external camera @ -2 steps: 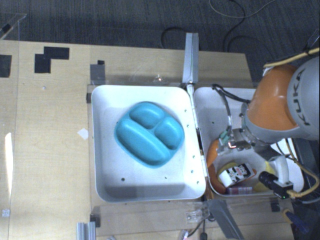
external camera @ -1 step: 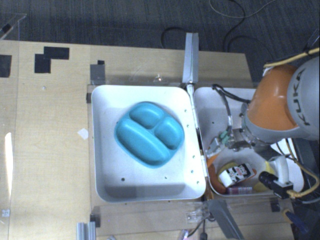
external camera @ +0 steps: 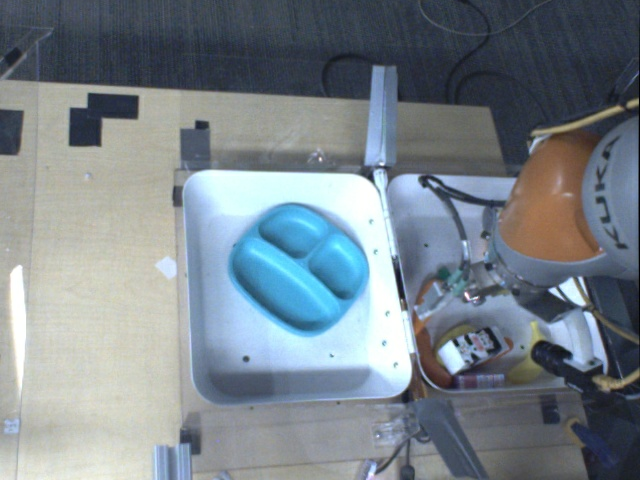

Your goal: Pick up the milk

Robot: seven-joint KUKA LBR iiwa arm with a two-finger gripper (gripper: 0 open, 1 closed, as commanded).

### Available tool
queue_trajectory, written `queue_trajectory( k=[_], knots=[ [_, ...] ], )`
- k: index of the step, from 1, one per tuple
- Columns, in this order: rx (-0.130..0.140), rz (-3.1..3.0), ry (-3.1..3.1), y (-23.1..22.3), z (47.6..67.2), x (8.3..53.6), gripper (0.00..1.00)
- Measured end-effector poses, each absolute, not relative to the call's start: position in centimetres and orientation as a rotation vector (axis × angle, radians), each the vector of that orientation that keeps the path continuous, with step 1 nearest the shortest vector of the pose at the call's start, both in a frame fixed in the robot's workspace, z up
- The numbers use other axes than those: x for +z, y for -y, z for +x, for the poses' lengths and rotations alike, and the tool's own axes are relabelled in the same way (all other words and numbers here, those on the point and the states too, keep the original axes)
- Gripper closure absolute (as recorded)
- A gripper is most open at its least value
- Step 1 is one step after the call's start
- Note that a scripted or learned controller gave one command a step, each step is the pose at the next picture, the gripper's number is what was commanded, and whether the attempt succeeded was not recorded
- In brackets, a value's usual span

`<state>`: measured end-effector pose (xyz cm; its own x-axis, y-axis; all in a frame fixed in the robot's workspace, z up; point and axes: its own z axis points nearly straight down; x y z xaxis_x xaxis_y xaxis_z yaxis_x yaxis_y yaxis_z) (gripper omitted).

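Camera view showed the arm [external camera: 560, 203] bent over the right bin [external camera: 430, 196], its claw [external camera: 470, 280] low among wires; whether the claw was parted or clenched could not be told. The milk [external camera: 470, 348], a small white carton with dark print, lay on its side near that bin's front edge, long axis running left-right, tilted slightly. A blue tray [external camera: 298, 266] sat in the left bin [external camera: 215, 298] on the counter [external camera: 90, 268].
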<state>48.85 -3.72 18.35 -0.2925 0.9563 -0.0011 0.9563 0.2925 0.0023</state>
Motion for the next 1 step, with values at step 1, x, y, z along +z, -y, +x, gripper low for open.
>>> queue_trajectory(
  k=[1],
  knots=[
    [0.0, 1.996, -2.424, 1.87, 57.17, 18.31, 0.0]
  ],
)
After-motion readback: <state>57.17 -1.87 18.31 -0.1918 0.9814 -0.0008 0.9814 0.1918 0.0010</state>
